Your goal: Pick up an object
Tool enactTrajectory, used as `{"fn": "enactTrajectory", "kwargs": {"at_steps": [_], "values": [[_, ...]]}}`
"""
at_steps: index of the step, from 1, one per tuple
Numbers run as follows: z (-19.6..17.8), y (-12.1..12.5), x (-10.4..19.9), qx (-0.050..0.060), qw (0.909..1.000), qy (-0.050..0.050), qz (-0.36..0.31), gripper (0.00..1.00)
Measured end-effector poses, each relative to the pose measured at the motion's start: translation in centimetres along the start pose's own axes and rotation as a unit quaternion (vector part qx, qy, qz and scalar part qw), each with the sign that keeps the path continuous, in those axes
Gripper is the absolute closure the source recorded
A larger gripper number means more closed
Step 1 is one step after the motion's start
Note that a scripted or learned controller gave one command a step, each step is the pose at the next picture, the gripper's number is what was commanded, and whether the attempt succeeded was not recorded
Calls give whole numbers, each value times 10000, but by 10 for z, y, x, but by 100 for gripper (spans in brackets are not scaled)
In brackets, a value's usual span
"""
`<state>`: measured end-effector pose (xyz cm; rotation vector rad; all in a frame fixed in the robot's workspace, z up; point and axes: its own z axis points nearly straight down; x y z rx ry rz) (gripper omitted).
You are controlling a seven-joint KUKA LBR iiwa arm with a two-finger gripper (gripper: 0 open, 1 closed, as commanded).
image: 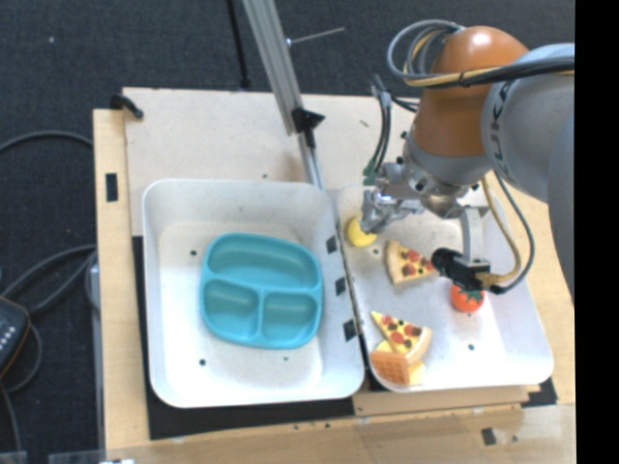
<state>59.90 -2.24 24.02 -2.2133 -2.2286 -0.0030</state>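
Reaching into the right bin (513, 351) from the camera view's right, the gripper (375, 213) hangs just above a small yellow object (360, 233) at the bin's near-left wall, likely its target. Whether it grips anything cannot be told. Pizza slices (408, 263) and a tomato (467, 299) lie nearby. No writing is readable.

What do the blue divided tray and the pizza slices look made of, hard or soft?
The blue divided tray looks like moulded hard plastic, matte to satin, one even colour with rounded compartment ridges. The pizza slices look like toy food, probably plastic or rubber: flat painted colours and thick, uniform edges. Whether they give under pressure can't be judged from this view.
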Motion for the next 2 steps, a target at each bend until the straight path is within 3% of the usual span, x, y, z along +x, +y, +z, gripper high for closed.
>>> {"fn": "enactTrajectory", "kwargs": {"at_steps": [2], "values": [[5, -32, 84, 6, 10000, 0, -2, 100]]}}
